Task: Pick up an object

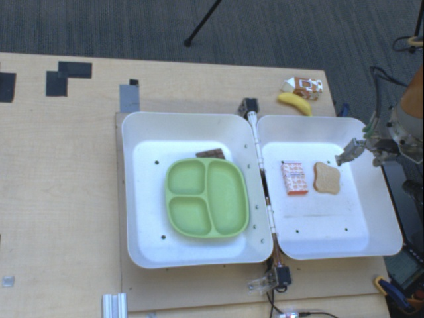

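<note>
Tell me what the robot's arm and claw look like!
The arm is grey, with a bit of orange at the picture's right edge. Its gripper is grey metal, a thin finger poking toward the right bin, beside blocky grey parts. Dark cables loop nearby.

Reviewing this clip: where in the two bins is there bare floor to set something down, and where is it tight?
Right bin: its near half, below the snack packet and bread slice, is bare. Left bin: crowded; the green divided plate covers most of the floor, with a dark item behind it. The gripper hovers by the bread.
</note>
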Motion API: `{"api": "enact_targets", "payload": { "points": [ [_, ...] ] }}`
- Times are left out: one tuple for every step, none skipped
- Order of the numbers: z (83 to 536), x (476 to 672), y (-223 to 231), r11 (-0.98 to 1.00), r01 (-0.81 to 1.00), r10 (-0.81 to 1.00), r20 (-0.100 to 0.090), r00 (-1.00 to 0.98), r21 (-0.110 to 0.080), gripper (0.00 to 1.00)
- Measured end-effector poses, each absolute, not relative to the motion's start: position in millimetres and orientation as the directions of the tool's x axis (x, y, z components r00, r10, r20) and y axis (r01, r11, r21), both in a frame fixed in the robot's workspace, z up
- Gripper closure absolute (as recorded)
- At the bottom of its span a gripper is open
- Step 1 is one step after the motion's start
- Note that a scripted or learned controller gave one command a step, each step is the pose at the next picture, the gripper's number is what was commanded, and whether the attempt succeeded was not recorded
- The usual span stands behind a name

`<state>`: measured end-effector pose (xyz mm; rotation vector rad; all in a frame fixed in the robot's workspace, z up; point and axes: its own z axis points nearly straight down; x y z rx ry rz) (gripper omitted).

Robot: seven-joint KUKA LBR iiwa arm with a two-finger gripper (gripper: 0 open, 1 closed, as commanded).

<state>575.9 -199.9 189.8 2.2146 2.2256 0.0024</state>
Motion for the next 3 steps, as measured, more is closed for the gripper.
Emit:
{"api": "enact_targets", "payload": {
  "points": [
    [86, 574.1, -175, 0.006, 1.0, 1.0, -0.001, -0.006, 0.005, 0.0],
    [97, 575.5, -175, 0.007, 1.0, 1.0, -0.002, -0.007, 0.009, 1.0],
    [186, 511.6, -84, 0.006, 1.0, 1.0, 0.002, -0.006, 0.002, 1.0]
  ]
}}
